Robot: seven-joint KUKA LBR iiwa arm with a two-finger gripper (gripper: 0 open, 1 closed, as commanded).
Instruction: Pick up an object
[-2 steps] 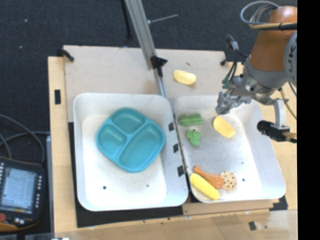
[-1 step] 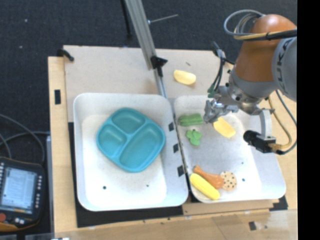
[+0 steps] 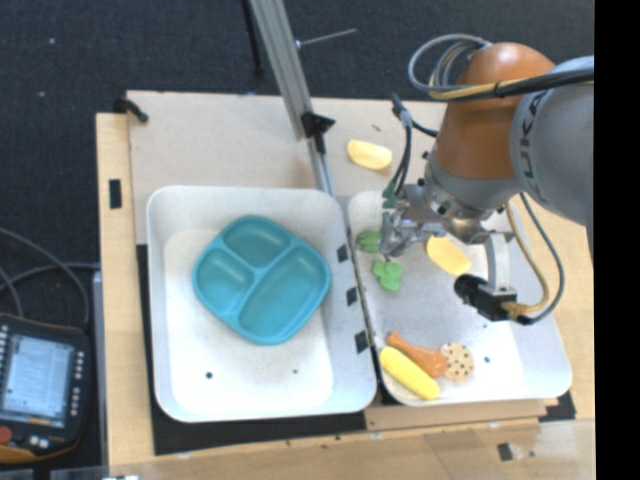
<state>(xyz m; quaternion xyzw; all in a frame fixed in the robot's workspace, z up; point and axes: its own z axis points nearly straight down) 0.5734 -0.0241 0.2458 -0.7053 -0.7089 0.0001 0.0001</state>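
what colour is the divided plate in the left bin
Turquoise blue, plain; the three-compartment plastic plate shows best in the camera view.

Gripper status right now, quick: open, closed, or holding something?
Gripper: cannot be told; it hangs over the green item in the right bin.

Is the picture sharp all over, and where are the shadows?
Camera view: even, soft light; blue plate looks crisp; orange wrist is a little soft, being close to the lens; the arm throws a faint shadow on the right bin.
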